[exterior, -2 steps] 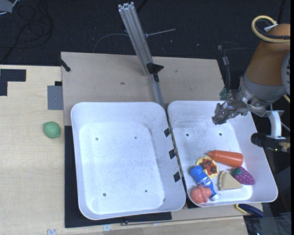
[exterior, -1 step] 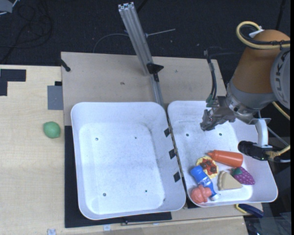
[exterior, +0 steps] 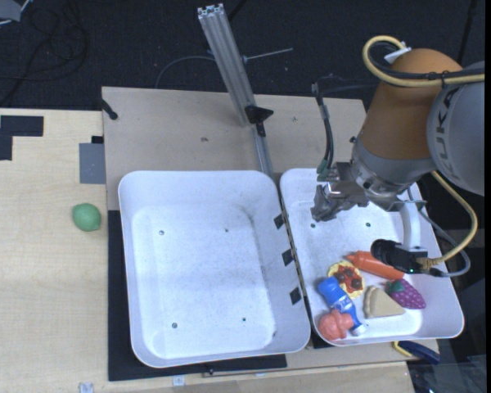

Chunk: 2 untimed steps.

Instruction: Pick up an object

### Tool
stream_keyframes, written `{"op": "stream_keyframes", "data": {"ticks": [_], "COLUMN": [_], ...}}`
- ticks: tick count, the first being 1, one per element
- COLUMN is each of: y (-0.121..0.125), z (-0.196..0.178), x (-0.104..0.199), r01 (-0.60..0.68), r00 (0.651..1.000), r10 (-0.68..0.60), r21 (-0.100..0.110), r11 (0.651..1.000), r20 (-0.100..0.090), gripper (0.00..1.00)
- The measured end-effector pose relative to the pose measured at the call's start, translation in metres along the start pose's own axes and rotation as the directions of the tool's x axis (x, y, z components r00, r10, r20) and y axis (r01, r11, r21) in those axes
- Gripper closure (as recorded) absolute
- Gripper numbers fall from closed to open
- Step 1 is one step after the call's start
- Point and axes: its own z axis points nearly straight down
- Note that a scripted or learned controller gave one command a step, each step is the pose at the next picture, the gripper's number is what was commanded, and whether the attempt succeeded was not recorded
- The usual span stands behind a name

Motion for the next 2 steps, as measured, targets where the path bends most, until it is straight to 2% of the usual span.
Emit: {"op": "stream_keyframes", "data": {"ticks": [1,2], "y": [-0.015,-0.028], "z": [0.012,0.005], "x": [0.045,0.101], "r01": [0.0,-0.001], "r00": [1.0,1.0], "r10": [0.0,0.001], "r21": [0.002,0.001], "r11": [1.0,1.0], "r20": [0.001,0.001], "gripper": [1.0,1.0]}}
